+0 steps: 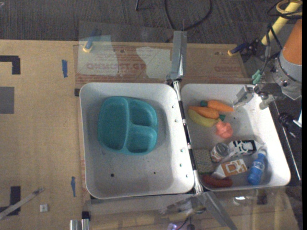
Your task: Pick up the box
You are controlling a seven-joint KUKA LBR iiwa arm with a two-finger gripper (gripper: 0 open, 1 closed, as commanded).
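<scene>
Faint reversed lettering shows on the clear sheet taped to the worktop behind the bins, too washed out to read; the small box bears a brown printed panel whose writing cannot be made out. The left bin holds a teal divided tray lying flat toward its back half. The right bin holds a jumble: a toy carrot and an orange piece beside a yellow banana near the back left, a pink lump just in front of them, a black-and-white milk carton lying on its side, a square tan sponge-like pad, a red sausage along the front wall, and a blue bottle at the front right. The box lies between the sausage and the carton, just beside the bottle. The arm enters from the right; its pincer hovers over the bin's back edge, well apart from the box, holding nothing, though how far its fingers are parted I cannot tell.
</scene>
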